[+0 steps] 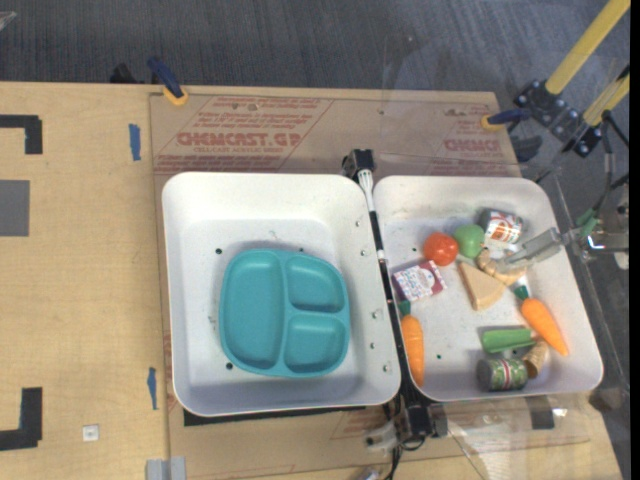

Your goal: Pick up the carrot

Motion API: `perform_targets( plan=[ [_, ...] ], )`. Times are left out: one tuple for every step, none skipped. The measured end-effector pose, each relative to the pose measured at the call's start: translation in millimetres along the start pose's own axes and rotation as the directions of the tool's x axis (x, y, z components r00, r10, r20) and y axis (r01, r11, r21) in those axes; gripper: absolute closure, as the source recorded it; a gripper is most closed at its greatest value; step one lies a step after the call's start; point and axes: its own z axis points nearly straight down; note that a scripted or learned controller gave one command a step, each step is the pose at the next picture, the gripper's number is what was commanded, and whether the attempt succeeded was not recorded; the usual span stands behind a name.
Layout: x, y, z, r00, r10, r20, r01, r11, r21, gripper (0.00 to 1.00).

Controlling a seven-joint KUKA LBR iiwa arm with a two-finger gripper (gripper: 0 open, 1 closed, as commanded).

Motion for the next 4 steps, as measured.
perform_targets(
  plan=[
    [-13, 17, 71, 1.0, -0.018, 0.018, 0.018, 0.999, -0.033, 0.0],
    [-22, 10, 83, 0.997, -0.061, 0.038, 0.063, 0.997, -0.05, 0.0],
    [-25, 6, 86, 0.996, -0.071, 0.045, 0.074, 0.996, -0.056, 0.0],
    [-26, 2, 89, 0.995, -0.086, 0.051, 0.089, 0.994, -0.061, 0.0]
  ],
)
